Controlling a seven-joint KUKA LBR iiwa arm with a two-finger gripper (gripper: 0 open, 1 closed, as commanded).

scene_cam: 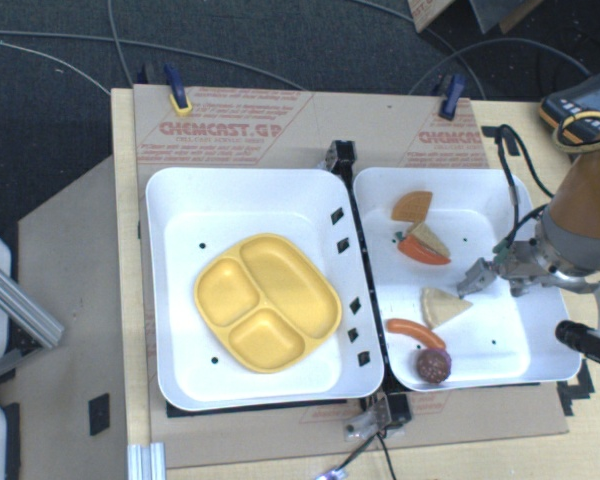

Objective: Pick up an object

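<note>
Low over the right bin (500, 358), the tool (477, 277) hangs just above a pale wedge (444, 306); whether it is released or clenched cannot be told from here. On the cardboard-covered surface (240, 128), the left bin (170, 298) carries a yellow divided plate (267, 301). The right bin holds the smaller pieces: an orange-brown half-round slice (413, 206) at the far end, a tan wedge (430, 236) resting on a red-orange strip (422, 253), an orange sausage (416, 332), and a dark red ball (433, 366) touching it.

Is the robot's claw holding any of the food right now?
No. The gripper hangs open over the right bin, just beside the pale wedge, with nothing between its fingers.
</note>
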